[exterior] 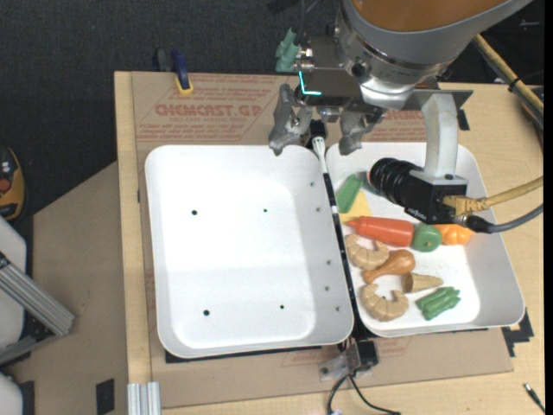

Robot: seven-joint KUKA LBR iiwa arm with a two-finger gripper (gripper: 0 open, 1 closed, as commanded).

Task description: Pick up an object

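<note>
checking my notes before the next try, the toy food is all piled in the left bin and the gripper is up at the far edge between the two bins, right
Not quite: the camera view shows the toy food, such as the carrot and the shrimp, lying in the right bin, not the left bin. The rest stands: the gripper is up at the far edge between the two bins.

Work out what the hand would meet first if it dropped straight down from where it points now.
Probably the raised rims where the two white bins meet: the hand hangs above their far end. Depth is unclear, so it might miss.
</note>
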